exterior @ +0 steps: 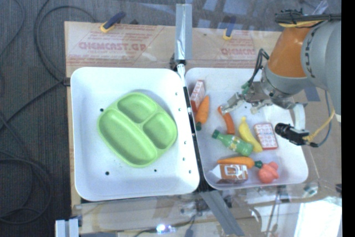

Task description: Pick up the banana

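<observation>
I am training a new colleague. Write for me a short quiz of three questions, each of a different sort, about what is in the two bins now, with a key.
1. True or false: the banana lies in the left bin.
2. Multiple choice: what lies in the left bin? A) a green divided plate B) a green bottle C) a carrot
3. Fill in: the gripper is above the ____ bin, close to the banana's upper end.

Key
1. False; it is in the right bin, between the green bottle and a small red and white box.
2. A
3. right
</observation>
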Available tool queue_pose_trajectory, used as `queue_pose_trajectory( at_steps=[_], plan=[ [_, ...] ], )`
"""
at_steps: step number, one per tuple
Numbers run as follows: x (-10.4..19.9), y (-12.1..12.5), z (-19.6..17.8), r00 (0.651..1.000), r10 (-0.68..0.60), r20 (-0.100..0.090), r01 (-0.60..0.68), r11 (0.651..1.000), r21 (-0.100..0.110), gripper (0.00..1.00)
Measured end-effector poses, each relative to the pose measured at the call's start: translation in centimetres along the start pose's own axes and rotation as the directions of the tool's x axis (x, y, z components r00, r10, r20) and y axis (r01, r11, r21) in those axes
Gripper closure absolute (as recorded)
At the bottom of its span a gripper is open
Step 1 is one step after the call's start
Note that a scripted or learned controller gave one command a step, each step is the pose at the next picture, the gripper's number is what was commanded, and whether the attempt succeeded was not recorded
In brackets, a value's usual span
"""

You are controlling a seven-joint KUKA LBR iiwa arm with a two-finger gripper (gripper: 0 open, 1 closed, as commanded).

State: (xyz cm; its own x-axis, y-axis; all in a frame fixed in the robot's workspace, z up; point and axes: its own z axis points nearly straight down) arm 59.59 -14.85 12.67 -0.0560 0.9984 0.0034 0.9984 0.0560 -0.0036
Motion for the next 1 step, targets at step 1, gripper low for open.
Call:
queue_pose_trajectory(
  at_steps=[1],
  plan=[
    [-2.15, -5.81, 3.65, 0.999, -0.036, 0.007, 0.036, 0.999, -0.024, 0.0]
  ],
)
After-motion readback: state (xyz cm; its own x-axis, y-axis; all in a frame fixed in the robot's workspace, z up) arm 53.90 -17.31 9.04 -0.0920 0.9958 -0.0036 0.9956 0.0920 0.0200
